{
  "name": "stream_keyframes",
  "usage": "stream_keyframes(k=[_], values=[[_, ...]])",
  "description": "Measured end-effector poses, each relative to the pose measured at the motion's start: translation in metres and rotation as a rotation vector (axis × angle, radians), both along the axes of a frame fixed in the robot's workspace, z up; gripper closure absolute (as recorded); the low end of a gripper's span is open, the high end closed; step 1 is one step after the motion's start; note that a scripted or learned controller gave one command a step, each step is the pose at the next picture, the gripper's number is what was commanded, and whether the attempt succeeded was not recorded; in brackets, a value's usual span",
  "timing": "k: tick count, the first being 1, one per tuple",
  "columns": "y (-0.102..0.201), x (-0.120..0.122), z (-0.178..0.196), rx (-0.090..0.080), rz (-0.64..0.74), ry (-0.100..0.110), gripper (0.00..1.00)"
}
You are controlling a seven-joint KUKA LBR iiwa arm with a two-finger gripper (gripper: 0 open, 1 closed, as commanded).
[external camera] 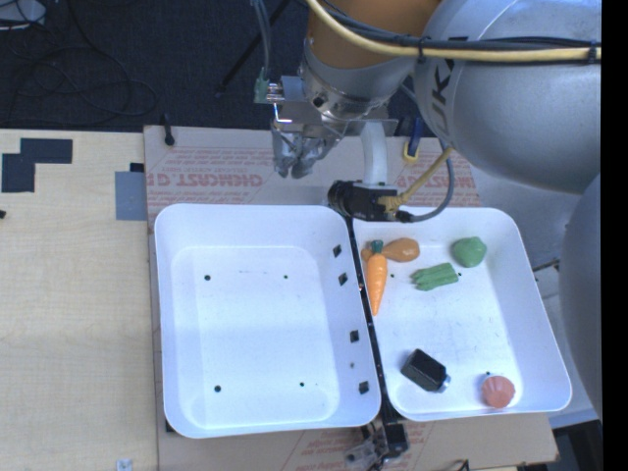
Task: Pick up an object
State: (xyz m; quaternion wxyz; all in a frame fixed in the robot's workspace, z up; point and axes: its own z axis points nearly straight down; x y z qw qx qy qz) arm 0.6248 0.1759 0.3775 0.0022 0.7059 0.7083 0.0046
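Pink ball (pixel 497 391) and black block (pixel 425 370) nearest, right bin (pixel 530 292).
Hand (pixel 297 155) parked high behind the bins, carrying nothing, grip state unreadable; carrot (pixel 376 278) hugs the divider, awkward pick.

- arm (pixel 510 77): bulky grey casing, orange band (pixel 363 18) above wrist
- yellow hose (pixel 432 42) and black cables run across it
- gripper (pixel 297 155): small grey metal fingers

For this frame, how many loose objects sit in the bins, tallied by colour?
Orange: 2, the carrot and a rounded piece beside it
Green: 2, a rounded lump and an elongated piece
Black: 1, a block
Pinkish red: 1, a round piece
Total: 6, all in the right bin
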Motion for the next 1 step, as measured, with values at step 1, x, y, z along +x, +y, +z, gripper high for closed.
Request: stream_keyframes(k=[1], values=[[0.0687, -0.0456, 0.0179, -0.002, 0.003, 0.012, 1.0]])
